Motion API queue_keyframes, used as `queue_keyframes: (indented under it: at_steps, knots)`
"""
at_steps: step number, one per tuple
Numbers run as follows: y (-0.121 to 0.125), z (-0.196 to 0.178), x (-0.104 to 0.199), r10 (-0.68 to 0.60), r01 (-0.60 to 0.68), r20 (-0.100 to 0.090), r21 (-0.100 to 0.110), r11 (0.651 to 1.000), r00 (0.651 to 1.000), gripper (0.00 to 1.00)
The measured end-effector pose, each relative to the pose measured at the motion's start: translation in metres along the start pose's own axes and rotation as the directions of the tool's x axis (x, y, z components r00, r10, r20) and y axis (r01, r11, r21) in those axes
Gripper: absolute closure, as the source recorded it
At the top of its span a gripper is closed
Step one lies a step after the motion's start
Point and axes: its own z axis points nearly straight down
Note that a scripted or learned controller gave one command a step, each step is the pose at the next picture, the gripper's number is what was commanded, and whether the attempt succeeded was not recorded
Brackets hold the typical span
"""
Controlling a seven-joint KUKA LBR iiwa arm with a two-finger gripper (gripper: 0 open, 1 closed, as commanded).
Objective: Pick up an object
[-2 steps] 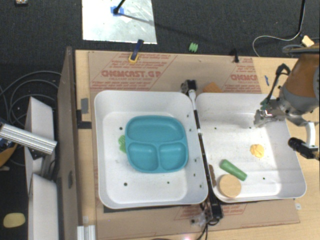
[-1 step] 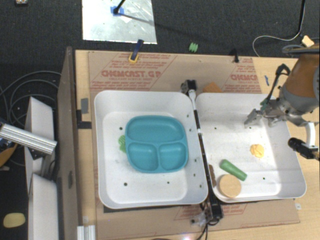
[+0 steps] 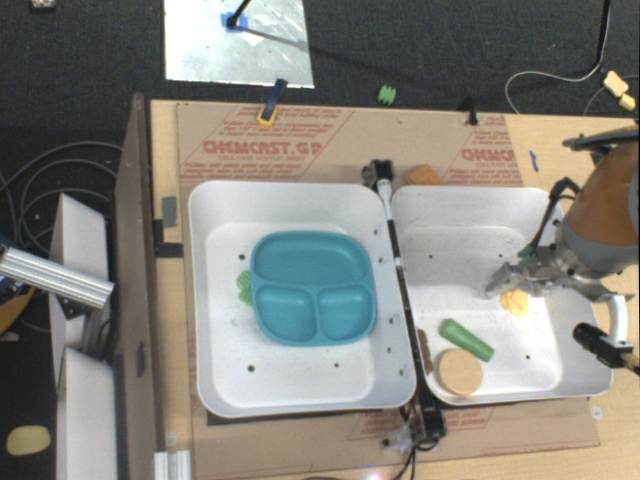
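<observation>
Yellow piece [image 3: 514, 302] lies just below the jaws [image 3: 508, 280], grip unclear; green cylinder [image 3: 467, 339] nearby

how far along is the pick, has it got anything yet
Done: the arm has reached into the right white bin, and its hand sits low beside the small yellow object. In hand: nothing is visibly lifted; the yellow piece looks to be resting on the bin floor. Left: grasp and raise it. The green cylinder and the round tan disc lie untouched nearby.
</observation>
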Motion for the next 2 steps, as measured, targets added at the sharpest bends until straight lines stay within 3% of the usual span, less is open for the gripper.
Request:
queue_keyframes:
  at_steps: [1,2]
  knots:
    - [0.0041,-0.0132,-0.0002,-0.003,0.003,0.003,-0.009,1.000,1.000,1.00]
    - [0.0039,-0.0127,-0.0001,-0.003,0.003,0.003,-0.009,1.000,1.000,0.00]
